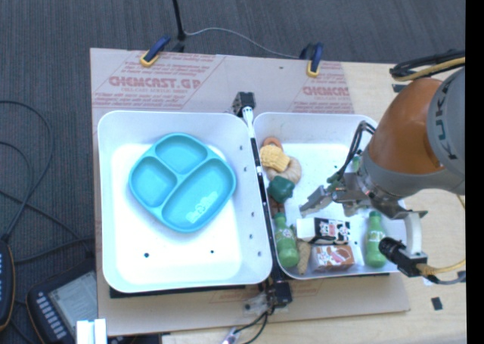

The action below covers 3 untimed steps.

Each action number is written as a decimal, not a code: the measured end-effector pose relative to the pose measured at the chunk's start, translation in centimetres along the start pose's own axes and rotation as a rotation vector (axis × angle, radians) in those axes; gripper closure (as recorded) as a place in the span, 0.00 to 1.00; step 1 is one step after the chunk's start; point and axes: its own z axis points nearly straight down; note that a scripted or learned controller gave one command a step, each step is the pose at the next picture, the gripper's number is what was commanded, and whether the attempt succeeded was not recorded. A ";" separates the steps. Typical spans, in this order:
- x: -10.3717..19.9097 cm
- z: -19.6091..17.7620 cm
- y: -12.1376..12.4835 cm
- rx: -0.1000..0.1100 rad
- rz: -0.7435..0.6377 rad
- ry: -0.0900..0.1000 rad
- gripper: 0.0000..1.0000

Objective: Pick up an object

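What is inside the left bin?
The left bin holds a blue divided plate lying flat near its middle, its three compartments showing nothing in them. A few small dark specks sit on the bin floor in front of it. Whatever is beneath the plate is covered.

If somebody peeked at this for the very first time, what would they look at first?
Probably the bright blue plastic plate with three sections, lying alone in the left white bin. Next, the big grey robot arm with its orange band leaning over the right white bin, its gripper above a jumble of small toys: a yellow corn cob and green bottles.
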 end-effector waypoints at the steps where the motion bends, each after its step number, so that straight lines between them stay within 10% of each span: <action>1: -2.5 8.5 0.4 -0.010 -0.001 0.002 0.00; 2: -2.6 7.3 0.6 -0.016 0.000 -0.001 1.00; 3: -2.6 7.4 0.5 -0.013 0.000 0.001 0.00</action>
